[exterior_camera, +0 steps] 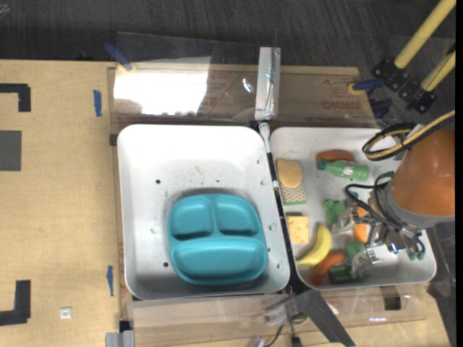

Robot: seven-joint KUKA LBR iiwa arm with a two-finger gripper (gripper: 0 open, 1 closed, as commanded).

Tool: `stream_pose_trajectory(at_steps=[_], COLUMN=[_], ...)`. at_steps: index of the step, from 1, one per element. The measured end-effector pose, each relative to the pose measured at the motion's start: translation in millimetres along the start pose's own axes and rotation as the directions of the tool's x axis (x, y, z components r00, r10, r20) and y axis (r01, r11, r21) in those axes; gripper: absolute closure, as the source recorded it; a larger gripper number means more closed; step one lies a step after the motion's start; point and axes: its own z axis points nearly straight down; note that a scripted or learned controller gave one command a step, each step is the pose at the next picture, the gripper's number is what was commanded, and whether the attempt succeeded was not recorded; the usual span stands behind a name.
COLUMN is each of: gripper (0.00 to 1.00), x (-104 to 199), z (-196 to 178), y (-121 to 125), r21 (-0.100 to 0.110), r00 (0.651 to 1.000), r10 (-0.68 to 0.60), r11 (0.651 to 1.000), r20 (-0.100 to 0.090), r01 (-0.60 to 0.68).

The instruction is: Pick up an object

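Note:
My gripper [359, 246] is low in the right bin [304, 142], down among a heap of toy food at the front right. Around it lie a yellow banana [318, 245], an orange piece [360, 231], green pieces [335, 212] and a red piece [327, 261]. Cables and the wrist hide its fingertips. A green bottle [346, 169] and a red-brown sausage [336, 155] lie at the back of that bin. A tan bread slice [290, 172], a waffle-like piece [292, 193] and a yellow cheese block [297, 228] line its left side.
The left bin [145, 157] holds a teal sectioned tray [215, 238] at its front. A clear plastic wall with a taped post [268, 82] stands behind both bins. Yellow rods [427, 24] and black cables [387, 142] hang at the right.

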Motion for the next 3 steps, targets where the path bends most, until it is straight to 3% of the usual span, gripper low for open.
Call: stream_pose_trajectory(at_steps=[1,3], gripper=[0.0,0.0], x=[-3,-9], z=[0,0], y=[-11,-21], r21=[0.003,0.004], r00=[0.993,0.981], r10=[-0.119,-0.193], r11=[0.993,0.981], r20=[0.004,0.001], r01=[0.119,0.193])
